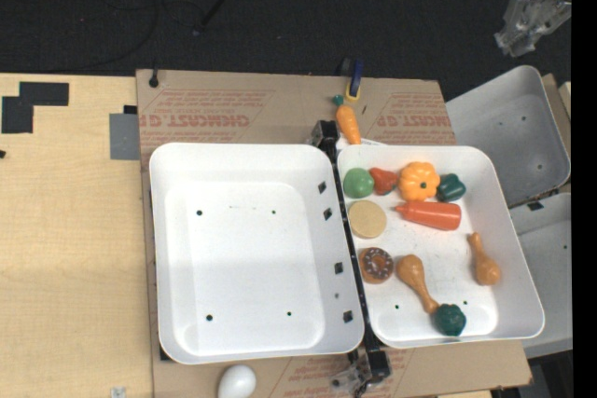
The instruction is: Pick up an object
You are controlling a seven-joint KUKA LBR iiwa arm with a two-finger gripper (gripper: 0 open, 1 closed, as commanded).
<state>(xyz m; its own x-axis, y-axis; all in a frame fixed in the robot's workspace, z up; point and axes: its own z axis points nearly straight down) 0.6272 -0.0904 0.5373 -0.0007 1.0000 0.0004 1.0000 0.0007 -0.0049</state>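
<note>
The right white bin [511, 228] holds several toy foods: a green ball [358, 183], a small red piece [383, 179], an orange pumpkin [419, 181], a dark green pepper [450, 187], a red-orange carrot [431, 215], a tan cookie [367, 220], a chocolate donut [377, 265], two drumsticks [415, 278] [483, 262] and a dark green lump [450, 320]. My gripper [532, 16] hangs at the top right, high above the bench and well clear of the bin's far right corner. It looks small and blurred against the dark background.
The left white bin [157, 228] sits beside the right one. A small orange carrot [348, 124] lies on the cardboard at the right bin's far rim, near a blue clamp [354, 81]. A white egg [237, 380] rests at the front edge. A grey panel [513, 130] stands at the right.
</note>
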